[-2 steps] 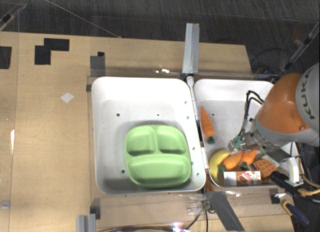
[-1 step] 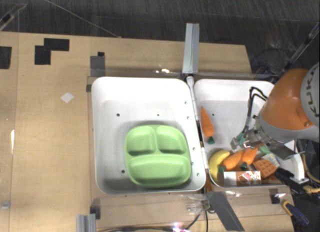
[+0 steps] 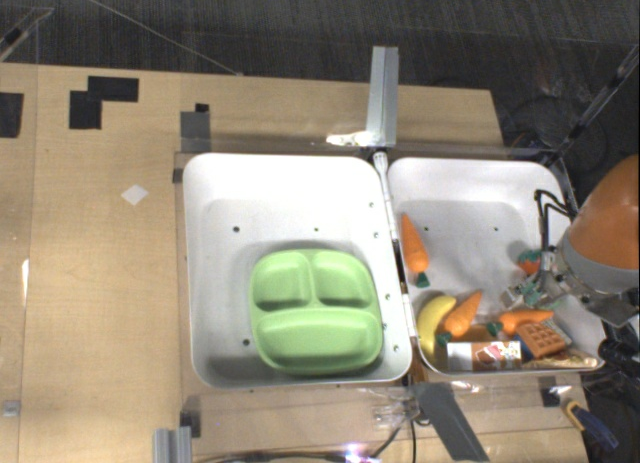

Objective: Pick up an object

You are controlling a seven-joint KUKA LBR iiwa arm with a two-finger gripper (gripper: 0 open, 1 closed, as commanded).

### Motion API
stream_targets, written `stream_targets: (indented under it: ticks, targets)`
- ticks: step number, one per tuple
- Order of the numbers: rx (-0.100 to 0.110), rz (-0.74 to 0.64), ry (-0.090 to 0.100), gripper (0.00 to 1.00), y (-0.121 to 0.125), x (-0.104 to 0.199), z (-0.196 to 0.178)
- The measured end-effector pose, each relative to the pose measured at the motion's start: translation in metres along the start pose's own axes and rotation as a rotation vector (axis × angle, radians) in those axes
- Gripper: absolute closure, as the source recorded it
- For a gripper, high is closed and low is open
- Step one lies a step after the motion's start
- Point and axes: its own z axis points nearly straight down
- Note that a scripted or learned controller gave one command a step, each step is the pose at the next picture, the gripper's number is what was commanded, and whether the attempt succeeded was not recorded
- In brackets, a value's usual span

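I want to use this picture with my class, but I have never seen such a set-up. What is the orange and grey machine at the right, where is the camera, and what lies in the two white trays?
The camera is fixed above the bench and looks down at a slant. The grey machine with the orange band is a robot arm reaching in from the right; its two-finger gripper hangs low over the right shallow white bin. That bin holds toy food: a long orange carrot by the divider, a yellow banana, a second, smaller carrot, a brown waffle square and a small bottle lying on its side. The left white bin holds a green plastic plate with three compartments. Whether the gripper grips anything cannot be told from here.
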Motion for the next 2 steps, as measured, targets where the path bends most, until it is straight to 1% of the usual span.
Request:
stream_targets:
  ticks: [1, 2]
  targets:
    - [0.0, 0.113, 0.0, 0.0, 0.019, -0.023, -0.014]
    - [0.002, 0.394, 0.002, 0.0, 0.025, 0.035, -0.012]
